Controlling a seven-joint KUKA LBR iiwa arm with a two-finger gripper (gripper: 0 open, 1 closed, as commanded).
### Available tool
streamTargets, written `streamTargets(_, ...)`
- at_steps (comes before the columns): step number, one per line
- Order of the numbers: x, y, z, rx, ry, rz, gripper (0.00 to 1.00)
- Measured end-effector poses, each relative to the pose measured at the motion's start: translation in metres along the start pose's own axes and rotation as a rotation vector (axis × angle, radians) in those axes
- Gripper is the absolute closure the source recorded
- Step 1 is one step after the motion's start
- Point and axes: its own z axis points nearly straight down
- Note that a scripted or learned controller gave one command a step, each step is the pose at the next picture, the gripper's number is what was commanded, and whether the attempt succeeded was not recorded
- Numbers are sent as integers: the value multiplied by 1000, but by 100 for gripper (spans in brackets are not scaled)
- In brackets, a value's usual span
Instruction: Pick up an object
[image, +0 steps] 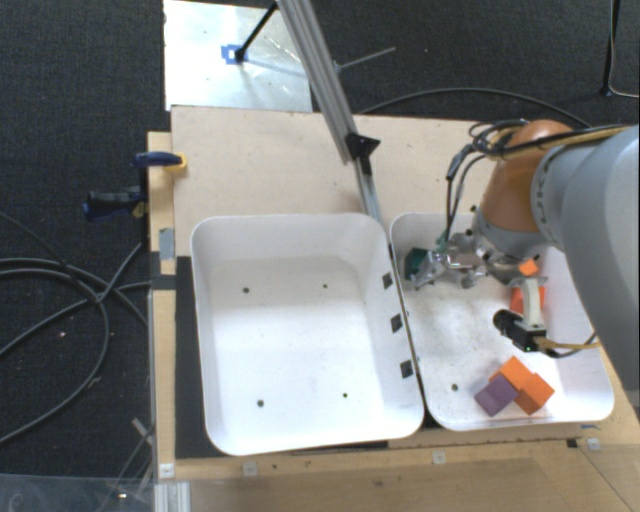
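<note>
My gripper (422, 268) is low in the right bin (590, 395), near its upper left corner and close to the wall shared with the left bin. A dark green patch shows at its tip; I cannot tell whether it is a thing or part of the gripper. An orange block (528, 384) and a purple block (493, 396) lie touching each other near the right bin's front edge, well apart from the gripper. A small orange-red piece (522, 296) shows under the wrist, partly hidden.
The left bin (290, 330) stands beside the right one. A slanted metal pole (335, 100) crosses the bench behind the bins. A blue clamp (150, 160) grips the bench's left edge.
</note>
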Motion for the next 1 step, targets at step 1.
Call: streamTargets(1, 6, 43, 0, 3, 0, 2, 0)
